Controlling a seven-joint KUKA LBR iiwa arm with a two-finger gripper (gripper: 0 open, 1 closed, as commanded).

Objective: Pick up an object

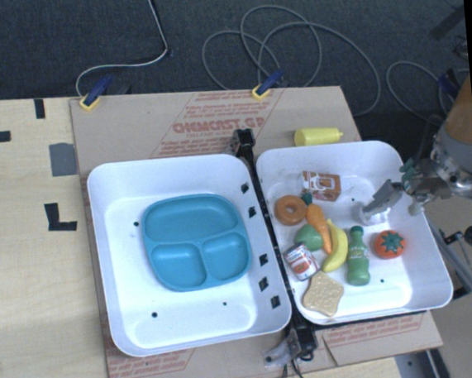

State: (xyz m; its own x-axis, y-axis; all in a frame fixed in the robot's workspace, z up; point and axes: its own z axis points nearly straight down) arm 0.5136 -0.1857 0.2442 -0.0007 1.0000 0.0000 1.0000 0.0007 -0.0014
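Gripper (pixel 384 201) open, empty, above right bin (pixel 382 155); tomato (pixel 388 245) just below it.

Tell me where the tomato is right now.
The tomato lies in the right bin, near its right wall, just right of the green bottle and below the tool.

cardboard-topped bench (pixel 204 120), two white bins (pixel 114 262), yellow bottle (pixel 318 136)
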